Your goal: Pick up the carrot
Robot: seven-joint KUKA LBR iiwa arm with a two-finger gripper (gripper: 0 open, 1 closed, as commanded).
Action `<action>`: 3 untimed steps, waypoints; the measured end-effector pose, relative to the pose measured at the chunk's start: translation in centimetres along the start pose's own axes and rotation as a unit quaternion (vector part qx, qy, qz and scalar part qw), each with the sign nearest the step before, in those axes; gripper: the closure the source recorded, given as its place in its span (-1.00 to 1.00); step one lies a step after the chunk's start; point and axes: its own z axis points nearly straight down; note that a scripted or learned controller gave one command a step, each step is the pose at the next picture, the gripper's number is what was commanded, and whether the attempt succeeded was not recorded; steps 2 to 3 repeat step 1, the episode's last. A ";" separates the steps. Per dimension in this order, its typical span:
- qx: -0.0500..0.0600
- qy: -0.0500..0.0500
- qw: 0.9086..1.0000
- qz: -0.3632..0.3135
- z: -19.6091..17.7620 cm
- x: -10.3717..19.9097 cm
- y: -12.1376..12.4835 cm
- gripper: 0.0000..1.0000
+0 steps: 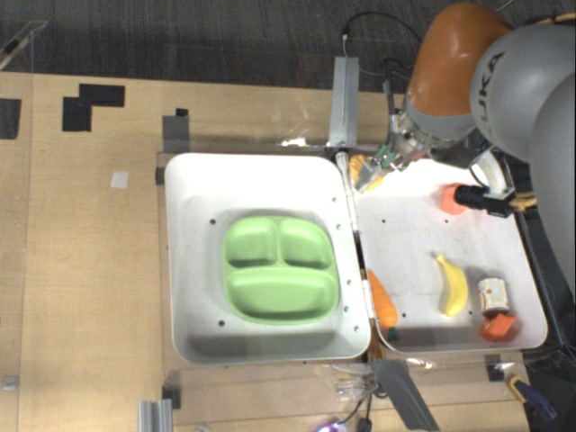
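Nearest the viewer, at the front of the right bin point(423, 241), the carrot point(382, 301) lies against the bin's left wall, close to the front left corner, with its narrow end pointing toward the far side. Nothing grips it. Further along the same front edge, in the right corner, sits a small orange-red object point(498, 327), and touching it from behind stands a small can-like thing with a white label point(491, 293). Just left of those, a banana point(452, 285) lies roughly lengthwise on the bin floor, well apart from the carrot.

In the left bin point(193, 241) rests a green divided tray point(280, 269), with two small compartments on the far side and one wide one nearer.

Toward the back of the right bin, a pinkish-red object point(453, 198) sits beside a black part of the arm's hardware. At the far left corner of that bin, the claw point(382, 162) hangs low over something yellowish point(367, 176); I cannot tell from here how its fingers stand, as the spot is too cluttered. The orange band point(454, 57) and grey arm rise behind it, over the desk point(81, 268).
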 end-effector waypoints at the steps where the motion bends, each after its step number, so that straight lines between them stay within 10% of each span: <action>1: 0.001 0.000 0.996 0.092 -2.3 3.7 4.0 1.00; 3: 0.001 0.000 0.996 0.092 -2.3 3.7 4.0 1.00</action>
